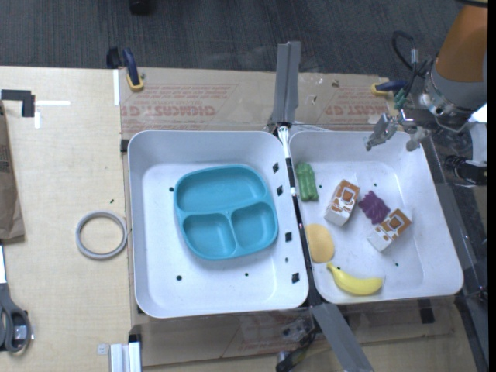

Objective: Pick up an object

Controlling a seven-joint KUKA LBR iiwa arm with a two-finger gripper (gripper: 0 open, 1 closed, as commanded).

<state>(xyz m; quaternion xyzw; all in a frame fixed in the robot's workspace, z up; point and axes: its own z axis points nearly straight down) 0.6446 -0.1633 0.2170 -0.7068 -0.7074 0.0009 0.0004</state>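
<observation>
Tool (394, 130) above right bin's (434, 208) far rim.

Arm (465, 33), seen above the right bin's (434, 281) far right corner: broad orange band over a grey wrist section. Below the wrist a silver-grey metal gripper (395, 130) of angular, bracketed parts. Black cables loop beside the wrist; small blue and yellow fittings show near the gripper mount.

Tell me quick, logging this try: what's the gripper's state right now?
Gripper: open, holding nothing, above the far edge of the right bin.
</observation>
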